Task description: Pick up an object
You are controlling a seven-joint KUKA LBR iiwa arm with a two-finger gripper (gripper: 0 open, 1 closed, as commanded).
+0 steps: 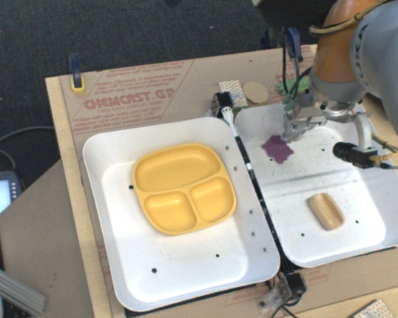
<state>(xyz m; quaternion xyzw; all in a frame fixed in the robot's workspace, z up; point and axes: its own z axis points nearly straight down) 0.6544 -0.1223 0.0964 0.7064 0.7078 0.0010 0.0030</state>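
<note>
In the camera view, nearest the lens lies the front rim of the left bin point(197, 286), which holds a yellow divided plate point(182, 187) toward its back half. In the right bin point(390, 233) a tan bread-shaped piece point(326, 211) rests toward the front, well apart from a small purple object point(278, 149) near the back left corner. The grey arm point(382, 36) reaches in from the right, and its gripper point(300, 128) hangs low at the back of the right bin, just beside the purple object and to its right. Whether the pincer is apart or together cannot be told, since the tips are too small and dark to read. Nothing appears lifted: every object lies on a bin floor, so the pick seems not yet made, with the purple object the likeliest target.
</note>
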